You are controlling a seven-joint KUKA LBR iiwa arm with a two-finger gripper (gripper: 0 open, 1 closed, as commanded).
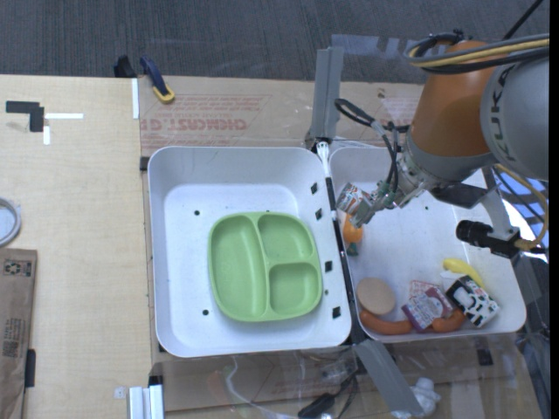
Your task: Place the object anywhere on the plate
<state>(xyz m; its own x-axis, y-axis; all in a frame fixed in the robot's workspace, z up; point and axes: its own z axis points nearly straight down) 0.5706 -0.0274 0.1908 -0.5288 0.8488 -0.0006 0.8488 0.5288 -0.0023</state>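
A light green plate (262, 264) with three compartments lies in the left white bin (166, 234). My gripper (353, 204) hangs over the left edge of the right bin (515, 308), close to the divider between the bins. Directly under its tip sits a small orange object (351, 231) with a green bit below it, against the bin's left wall. Whether the gripper is touching the orange object cannot be made out. The gripper is to the right of the plate, outside the left bin.
The right bin's front holds a round tan disc (377, 295), an orange sausage-like piece (384, 324), a pink packet (425, 305), a black-and-white toy (472, 303) and a yellow piece (461, 269). The grey and orange arm (454, 112) covers the bin's back.
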